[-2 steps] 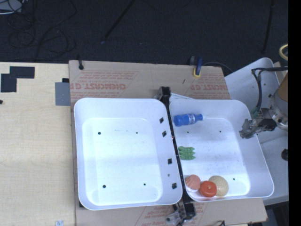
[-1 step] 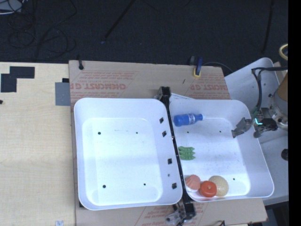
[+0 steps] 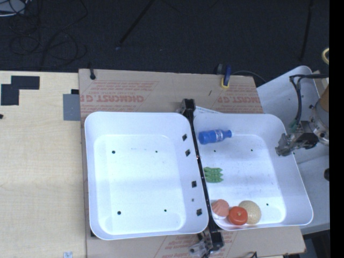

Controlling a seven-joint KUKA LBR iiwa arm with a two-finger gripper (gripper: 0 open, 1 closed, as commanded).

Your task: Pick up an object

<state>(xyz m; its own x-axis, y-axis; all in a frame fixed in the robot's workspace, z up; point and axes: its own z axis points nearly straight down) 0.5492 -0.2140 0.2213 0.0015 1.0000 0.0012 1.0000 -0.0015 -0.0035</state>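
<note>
hovering at the right rim of the right bin (image 3: 298, 176), the tool (image 3: 285, 145) is sitting above the bin wall, well apart from anything it could grasp; whether it is spread or pressed together i cannot tell, since it is small and dark against the arm. nothing is showing in its grip. candidates are lying in the right bin: a blue bottle (image 3: 214, 136) on its side near the far left corner, a small green piece (image 3: 213, 174) beside the divider, and a crowded trio at the near edge, a pink piece (image 3: 220, 207), a red ball (image 3: 237, 215) and a tan ball (image 3: 251, 211), touching one another. the left bin (image 3: 97, 144) is offering nothing. judging from this, the bottle is looking like the cleanest target: it is lying alone, so closing across its narrow width, square to its long axis, is likely working better than reaching into the cluster, where neighbours could be getting nudged aside.
</note>
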